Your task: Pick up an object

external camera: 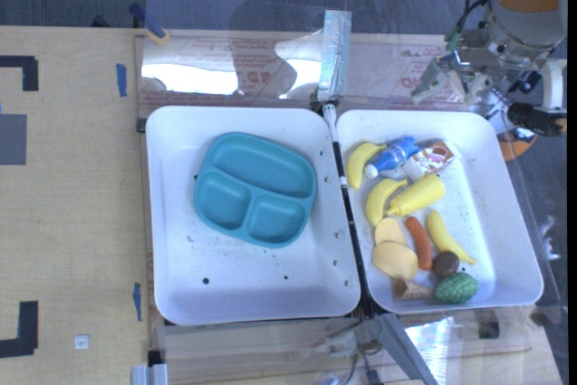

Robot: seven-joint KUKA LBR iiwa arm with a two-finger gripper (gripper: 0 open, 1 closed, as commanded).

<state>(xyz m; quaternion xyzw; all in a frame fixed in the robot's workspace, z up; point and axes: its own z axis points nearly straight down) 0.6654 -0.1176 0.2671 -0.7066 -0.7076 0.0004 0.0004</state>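
Claw (478,86) sits above the right bin's (505,194) far corner; can't tell if it's open. Toy food's piled there, teal divided plate (255,187) in the left bin (171,221).

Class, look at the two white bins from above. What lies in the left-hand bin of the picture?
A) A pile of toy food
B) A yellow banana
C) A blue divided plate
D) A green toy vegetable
C: the blue divided plate lies in the left bin, while the toy food is heaped in the right bin.
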